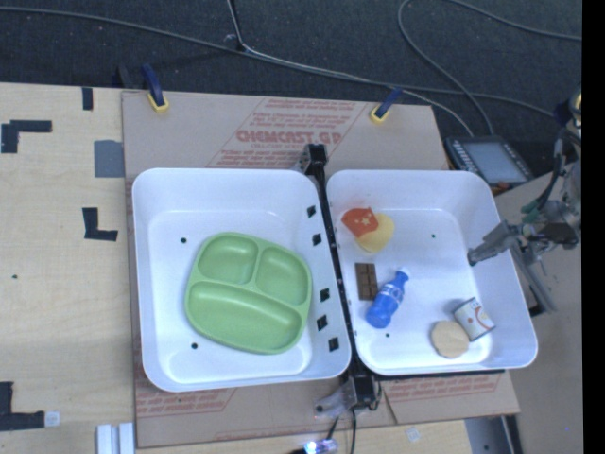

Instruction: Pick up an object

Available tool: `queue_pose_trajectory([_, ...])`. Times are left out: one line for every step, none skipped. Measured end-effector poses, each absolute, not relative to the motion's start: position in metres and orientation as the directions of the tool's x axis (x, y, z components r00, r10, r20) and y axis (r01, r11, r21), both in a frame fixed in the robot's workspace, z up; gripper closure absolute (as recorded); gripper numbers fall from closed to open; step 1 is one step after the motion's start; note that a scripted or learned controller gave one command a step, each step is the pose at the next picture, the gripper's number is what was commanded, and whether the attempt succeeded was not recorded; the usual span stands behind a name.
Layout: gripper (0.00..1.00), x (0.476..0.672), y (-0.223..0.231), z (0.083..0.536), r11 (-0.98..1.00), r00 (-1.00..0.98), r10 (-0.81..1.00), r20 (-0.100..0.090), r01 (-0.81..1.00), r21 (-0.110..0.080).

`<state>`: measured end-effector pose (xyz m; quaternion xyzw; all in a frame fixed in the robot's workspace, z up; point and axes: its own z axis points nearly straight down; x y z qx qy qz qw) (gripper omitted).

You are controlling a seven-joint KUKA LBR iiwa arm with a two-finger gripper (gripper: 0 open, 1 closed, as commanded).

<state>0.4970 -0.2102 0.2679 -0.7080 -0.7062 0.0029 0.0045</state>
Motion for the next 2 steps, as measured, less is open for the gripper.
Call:
queue_pose_trajectory([0.0,0.499,-0.21,0.273,0.001,-0.001,1.0,0.0,1.0,-0.001])
queue_pose_trajectory([0.0,0.492,-0.213,0.211,0.0,0.0,1.0,0.001,1.0,-0.006])
